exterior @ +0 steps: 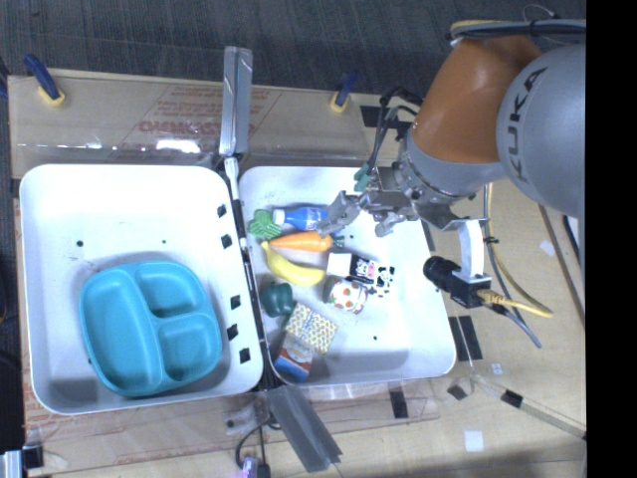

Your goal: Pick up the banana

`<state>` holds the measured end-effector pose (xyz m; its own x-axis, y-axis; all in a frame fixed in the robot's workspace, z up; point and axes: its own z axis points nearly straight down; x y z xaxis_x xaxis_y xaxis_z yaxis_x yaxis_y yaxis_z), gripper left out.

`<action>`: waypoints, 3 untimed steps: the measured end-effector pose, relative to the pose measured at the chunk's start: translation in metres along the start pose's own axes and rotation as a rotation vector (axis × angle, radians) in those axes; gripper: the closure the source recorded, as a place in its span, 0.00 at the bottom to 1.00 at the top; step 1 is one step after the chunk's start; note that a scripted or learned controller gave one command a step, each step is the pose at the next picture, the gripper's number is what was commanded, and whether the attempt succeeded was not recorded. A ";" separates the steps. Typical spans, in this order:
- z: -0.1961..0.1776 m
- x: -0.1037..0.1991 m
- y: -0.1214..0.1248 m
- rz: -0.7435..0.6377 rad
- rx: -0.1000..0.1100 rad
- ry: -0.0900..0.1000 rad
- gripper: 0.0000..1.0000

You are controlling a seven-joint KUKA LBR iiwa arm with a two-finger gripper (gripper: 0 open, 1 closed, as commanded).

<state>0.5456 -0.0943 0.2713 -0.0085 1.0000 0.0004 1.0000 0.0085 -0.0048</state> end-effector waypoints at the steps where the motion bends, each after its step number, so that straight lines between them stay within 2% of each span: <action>1: 0.082 0.088 -0.039 0.079 0.001 -0.001 0.00; 2: 0.081 0.106 -0.044 -0.015 0.001 0.000 0.00; 3: 0.072 0.004 -0.068 -0.017 -0.001 0.001 0.00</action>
<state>0.4774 -0.0907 0.2000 -0.0256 0.9997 0.0010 0.9997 0.0256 -0.0038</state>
